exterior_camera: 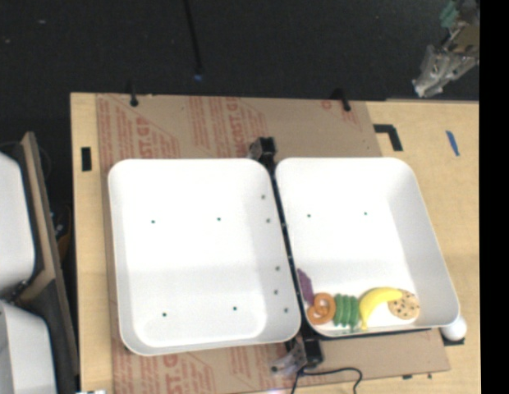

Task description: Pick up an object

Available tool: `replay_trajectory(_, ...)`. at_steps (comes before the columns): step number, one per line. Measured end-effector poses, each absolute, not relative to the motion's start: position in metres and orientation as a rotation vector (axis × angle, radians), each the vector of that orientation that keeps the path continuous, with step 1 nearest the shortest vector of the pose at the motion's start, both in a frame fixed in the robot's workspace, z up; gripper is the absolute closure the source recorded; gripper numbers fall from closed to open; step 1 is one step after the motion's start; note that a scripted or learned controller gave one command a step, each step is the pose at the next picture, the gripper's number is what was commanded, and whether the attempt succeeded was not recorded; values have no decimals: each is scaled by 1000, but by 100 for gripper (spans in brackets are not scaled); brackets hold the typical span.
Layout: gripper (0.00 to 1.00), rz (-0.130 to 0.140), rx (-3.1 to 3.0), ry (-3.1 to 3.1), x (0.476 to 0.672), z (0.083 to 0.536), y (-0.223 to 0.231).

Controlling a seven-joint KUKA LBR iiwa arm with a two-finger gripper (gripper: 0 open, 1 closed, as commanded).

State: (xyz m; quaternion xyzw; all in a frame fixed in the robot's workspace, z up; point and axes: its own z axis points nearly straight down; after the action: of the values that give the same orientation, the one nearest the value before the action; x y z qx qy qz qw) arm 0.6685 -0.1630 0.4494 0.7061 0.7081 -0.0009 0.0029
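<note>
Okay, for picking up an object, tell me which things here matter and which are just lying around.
For the job:
- orange ring-shaped toy
- green ridged toy
- yellow banana toy
- tan speckled cookie toy
- small purple piece
- gripper
- right white bin

Just lying about:
- left white bin
- brown cardboard sheet

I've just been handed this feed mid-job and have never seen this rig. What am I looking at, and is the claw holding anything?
One camera looks down at a slant on a bench with two white bins. The left bin sits beside the right bin. Along the right bin's near edge lie small toy foods: an orange ring, a green piece, a banana, a cookie and a purple piece. The robot's claw hangs at upper right, away from the bins, with nothing visible between its fingers.
</note>
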Motion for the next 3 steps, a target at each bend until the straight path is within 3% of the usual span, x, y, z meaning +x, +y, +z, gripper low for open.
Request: replay_trajectory(3,100,-4,2209,2223,669,480,-164)
